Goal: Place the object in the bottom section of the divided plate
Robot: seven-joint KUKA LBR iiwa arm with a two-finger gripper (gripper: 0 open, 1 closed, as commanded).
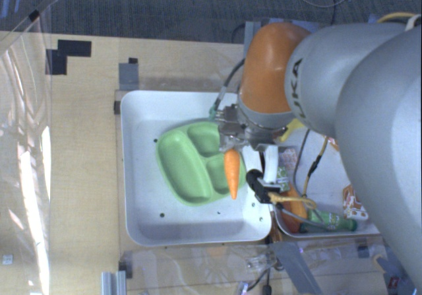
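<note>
- The carrying step looks to be in hand: a single carrot (231,173) hangs point-down from the end effector (231,150), whose fingers pinch its thick upper end.
- The carrot sits over the right-hand side of the green divided plate (181,168), its tip near the plate's lower right rim; whether the tip touches the plate cannot be told from this slanted view.
- The plate lies in the left white bin (142,221), with one long section on its left and two smaller ones on its right, three in all.
- My guess is that the bottom section is the smaller one nearer the front, just beside and under the carrot, so little travel seems left.
- The next move calls for lowering the carrot until it rests inside that section, then spreading the fingers; a long carrot may tip over the rim, so it wants setting down well inside.
- Count: one arm (343,89), one carrot, one plate, two white bins on the tabletop (79,175).
- The right bin (326,185) holds a small jumble of things, partly hidden by the arm, too muddled to count.
</note>
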